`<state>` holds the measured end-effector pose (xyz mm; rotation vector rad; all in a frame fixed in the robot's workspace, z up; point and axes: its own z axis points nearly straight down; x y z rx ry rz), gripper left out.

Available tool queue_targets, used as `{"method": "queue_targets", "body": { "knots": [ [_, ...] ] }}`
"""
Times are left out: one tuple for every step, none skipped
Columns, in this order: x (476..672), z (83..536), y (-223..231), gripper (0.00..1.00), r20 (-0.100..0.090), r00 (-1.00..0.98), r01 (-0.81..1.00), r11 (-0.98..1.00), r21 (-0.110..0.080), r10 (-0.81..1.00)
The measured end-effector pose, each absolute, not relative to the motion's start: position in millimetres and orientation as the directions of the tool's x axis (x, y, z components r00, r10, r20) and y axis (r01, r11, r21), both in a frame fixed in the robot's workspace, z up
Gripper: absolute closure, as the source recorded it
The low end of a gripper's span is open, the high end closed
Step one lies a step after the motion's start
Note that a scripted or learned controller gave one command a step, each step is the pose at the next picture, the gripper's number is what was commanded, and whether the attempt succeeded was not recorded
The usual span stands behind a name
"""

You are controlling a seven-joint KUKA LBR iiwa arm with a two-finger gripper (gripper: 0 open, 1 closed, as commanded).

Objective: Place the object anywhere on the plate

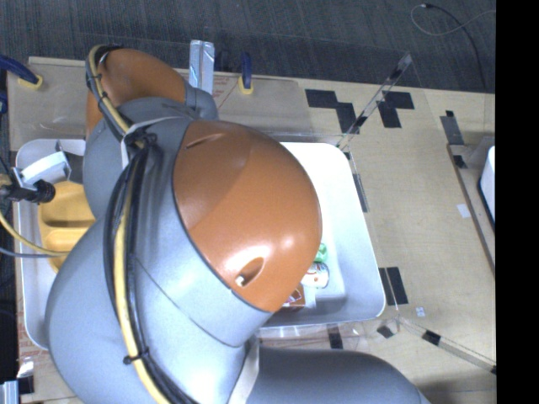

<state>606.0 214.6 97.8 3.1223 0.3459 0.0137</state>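
Two white bins sat on the tan bench, dark floor beyond.
The arm hid most; tool state could not be told.

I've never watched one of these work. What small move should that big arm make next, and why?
Probably lift or swing clear a little. The grey and orange arm covers most of both white bins; a yellow object at left and a small colourful item peek past it.
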Motion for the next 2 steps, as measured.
{"method": "queue_targets", "body": {
  "knots": [
    [538.8, 161.5, 218.4, 1.0, -0.013, 0.892, 0.452, -0.892, -0.004, 0.452],
    [538.7, 161.1, 218.1, 0.0, -0.014, 0.892, 0.451, -0.892, -0.004, 0.451]
  ]
}}
